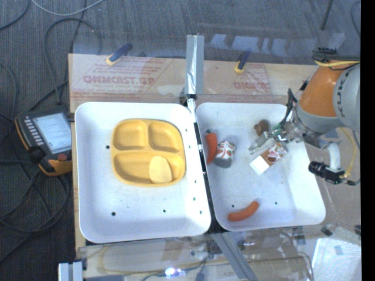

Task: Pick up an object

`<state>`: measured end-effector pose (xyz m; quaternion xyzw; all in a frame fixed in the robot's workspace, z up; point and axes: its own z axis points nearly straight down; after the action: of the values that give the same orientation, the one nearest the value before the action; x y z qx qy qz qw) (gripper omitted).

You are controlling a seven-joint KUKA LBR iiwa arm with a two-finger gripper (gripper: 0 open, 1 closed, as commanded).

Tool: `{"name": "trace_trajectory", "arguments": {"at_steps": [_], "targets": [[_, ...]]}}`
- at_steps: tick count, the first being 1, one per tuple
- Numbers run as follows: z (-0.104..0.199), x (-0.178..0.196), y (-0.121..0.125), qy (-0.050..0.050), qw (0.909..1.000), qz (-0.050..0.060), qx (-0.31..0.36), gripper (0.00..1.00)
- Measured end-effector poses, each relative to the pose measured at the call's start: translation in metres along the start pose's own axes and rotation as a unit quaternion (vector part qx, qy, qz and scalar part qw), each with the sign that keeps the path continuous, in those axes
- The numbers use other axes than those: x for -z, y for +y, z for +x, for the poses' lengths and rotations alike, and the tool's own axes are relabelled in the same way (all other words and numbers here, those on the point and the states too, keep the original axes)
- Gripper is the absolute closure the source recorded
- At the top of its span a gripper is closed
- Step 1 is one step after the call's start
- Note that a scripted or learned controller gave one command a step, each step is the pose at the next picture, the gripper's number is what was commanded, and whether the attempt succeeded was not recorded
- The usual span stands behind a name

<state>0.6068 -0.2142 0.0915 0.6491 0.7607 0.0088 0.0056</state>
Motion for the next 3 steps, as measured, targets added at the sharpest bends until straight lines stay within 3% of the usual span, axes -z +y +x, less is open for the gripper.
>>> {"name": "trace_trajectory", "arguments": {"at_steps": [1,2,3], "targets": [[0.03,-0.001,-0.021,-0.006,0.9996,0.003,0.028,0.0],[0.031,0.005,-0.019,-0.005,0.9996,0.003,0.027,1.0],[0.08,0.141,0.011,-0.001,0.9958,0.012,0.091,1.0]]}}
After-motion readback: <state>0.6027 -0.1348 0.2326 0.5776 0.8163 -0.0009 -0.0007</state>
